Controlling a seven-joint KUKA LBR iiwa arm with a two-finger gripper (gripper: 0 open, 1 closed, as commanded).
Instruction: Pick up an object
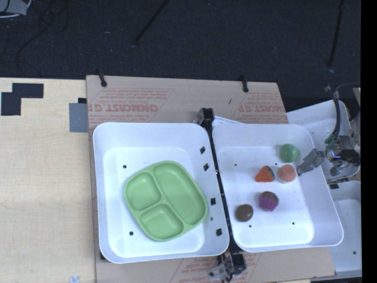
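Five small objects lie in the right bin point(321, 229); nearest the pincer point(307, 163) is a peach-coloured ball point(287, 173), just to its left and touching a strawberry point(265, 173). Whether the pincer is open or closed cannot be told; it looks empty.

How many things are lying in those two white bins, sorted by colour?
Green: 2, the tray in the left bin and the ball in the right bin
Orange-red: 1, the strawberry-like piece
Pink: 1, the pink ball
Purple: 1, the purple piece
Brown: 1, the brown ball
Total: 6
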